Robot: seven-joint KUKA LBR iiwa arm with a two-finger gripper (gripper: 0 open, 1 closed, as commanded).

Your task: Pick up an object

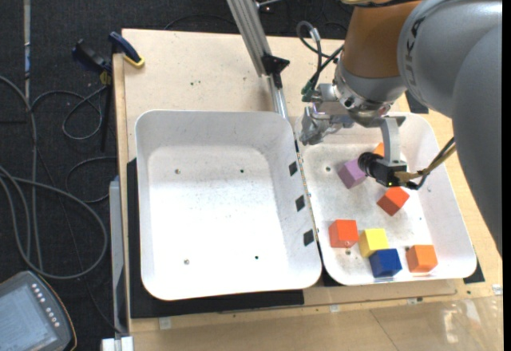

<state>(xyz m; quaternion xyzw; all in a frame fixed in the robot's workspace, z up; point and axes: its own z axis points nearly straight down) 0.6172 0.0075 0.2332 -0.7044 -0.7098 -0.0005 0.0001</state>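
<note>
Dark carpet strewn with cables surrounds the wooden desk, which carries the left bin and the right bin. The jaws hang over the right bin's upper left corner; whether they are apart or together cannot be told. Lower right of them lie a purple block and a red-orange block. Along the bin's lower edge sit an orange block, a yellow block, a blue block and a second orange block.
</note>
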